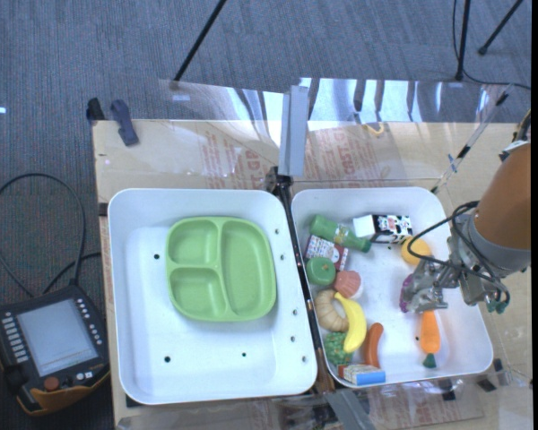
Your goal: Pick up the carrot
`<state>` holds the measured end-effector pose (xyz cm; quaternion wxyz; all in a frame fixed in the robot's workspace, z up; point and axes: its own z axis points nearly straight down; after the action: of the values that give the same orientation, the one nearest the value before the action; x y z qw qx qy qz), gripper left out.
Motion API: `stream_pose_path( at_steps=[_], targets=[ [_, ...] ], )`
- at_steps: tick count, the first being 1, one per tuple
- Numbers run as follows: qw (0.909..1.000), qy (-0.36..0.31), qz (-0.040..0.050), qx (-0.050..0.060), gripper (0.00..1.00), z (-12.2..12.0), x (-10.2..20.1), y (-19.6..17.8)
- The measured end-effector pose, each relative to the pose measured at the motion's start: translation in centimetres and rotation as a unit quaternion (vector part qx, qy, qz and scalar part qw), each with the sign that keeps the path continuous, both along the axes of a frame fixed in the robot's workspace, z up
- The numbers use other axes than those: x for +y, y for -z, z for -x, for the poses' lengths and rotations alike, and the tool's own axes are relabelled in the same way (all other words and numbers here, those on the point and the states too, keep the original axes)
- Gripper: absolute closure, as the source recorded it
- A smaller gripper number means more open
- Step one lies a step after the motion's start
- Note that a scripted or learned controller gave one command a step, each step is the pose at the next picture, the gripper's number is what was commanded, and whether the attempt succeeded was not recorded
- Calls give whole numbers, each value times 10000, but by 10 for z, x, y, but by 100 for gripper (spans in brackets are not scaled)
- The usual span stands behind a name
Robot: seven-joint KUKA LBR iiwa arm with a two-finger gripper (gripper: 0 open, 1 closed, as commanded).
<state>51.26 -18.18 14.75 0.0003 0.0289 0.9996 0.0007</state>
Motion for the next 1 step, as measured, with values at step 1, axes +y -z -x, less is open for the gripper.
stream_pose_path(
  at_steps=[1],
  targets=[
    [10000, -18, -3, -9, 100, -2, 2, -10]
  ],
)
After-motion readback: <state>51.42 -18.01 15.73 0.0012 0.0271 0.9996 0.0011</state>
